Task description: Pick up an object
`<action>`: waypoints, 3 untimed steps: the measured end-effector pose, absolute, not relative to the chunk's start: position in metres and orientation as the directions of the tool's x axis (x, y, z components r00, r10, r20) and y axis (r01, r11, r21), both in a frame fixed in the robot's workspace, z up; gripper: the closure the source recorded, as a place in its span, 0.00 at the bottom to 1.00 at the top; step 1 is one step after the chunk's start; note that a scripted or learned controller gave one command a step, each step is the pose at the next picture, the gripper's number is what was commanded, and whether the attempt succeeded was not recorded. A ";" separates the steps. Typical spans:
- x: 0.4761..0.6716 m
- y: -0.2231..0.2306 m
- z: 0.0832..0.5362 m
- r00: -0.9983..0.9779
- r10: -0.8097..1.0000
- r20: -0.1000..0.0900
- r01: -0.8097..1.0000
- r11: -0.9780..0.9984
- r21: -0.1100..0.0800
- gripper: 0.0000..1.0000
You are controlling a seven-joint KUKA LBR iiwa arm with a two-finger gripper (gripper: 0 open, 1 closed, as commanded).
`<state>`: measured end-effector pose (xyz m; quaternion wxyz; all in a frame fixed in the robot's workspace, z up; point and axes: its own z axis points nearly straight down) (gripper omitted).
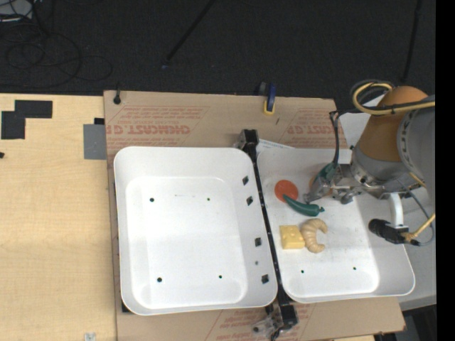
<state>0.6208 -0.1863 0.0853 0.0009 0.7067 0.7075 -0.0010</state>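
Right bin [398,279], nearest first: yellow block [291,237] touching the pale croissant-shaped piece [315,234]. Behind them the teal curved piece [304,206], long axis running up-left to down-right, beside the orange-red ball [286,189]. Gripper [328,188] sat just right of the teal piece; finger state could not be told. Likely target: teal piece, lying left of the gripper.

White bins [128,190], orange-red ball [286,189], teal tool [304,207], yellow block [291,237], tan croissant [315,234].
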 end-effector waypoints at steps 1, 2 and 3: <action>0.635 -0.120 0.087 -0.003 1.000 0.001 1.000 0.003 -0.004 0.00; 0.646 -0.149 0.273 -0.002 1.000 -0.004 1.000 0.002 0.014 0.00; 0.644 -0.147 0.272 -0.005 1.000 -0.001 1.000 0.005 -0.003 1.00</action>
